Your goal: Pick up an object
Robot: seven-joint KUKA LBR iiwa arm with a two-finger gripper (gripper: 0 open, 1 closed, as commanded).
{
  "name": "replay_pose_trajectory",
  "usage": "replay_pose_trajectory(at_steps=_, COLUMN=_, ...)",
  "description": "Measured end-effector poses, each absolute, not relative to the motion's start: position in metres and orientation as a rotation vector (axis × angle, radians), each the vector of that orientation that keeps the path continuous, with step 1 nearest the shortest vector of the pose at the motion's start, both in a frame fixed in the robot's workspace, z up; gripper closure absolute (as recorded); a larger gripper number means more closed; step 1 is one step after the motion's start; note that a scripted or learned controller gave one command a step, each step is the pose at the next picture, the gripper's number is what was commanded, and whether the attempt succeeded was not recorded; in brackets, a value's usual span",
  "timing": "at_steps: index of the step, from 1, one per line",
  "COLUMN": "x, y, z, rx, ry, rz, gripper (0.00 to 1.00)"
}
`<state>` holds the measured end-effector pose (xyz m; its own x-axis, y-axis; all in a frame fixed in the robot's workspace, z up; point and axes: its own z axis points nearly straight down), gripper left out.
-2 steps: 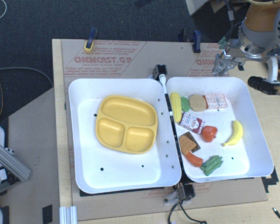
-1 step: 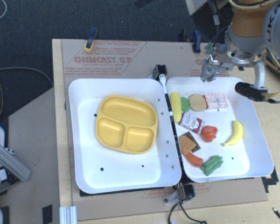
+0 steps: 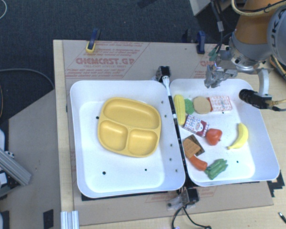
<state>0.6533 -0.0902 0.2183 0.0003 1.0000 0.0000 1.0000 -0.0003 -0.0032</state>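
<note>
The toy banana lies in the right bin, below and right of the claw, its long axis near upright with the tip bent left, open floor around it. The claw hangs over the bin's top rim, seemingly clenched on nothing. Left sits a yellow divided plate.

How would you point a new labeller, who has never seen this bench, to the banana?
Take the right white bin, the one holding the toy food, not the one with the yellow divided plate. The banana lies alone by that bin's right wall, right of the red tomato. It is the yellow curved piece; the yellow corn is straight.
</note>
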Motion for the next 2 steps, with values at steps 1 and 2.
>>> replay_pose_trajectory(at_steps=1, x=0.649, y=-0.084, z=0.236, rx=-2.222, ry=-2.225, rz=-0.004, gripper=1.00)
replay_pose_trajectory(at_steps=2, x=0.655, y=-0.083, z=0.217, rx=-2.219, ry=-2.222, rz=0.003, gripper=1.00)
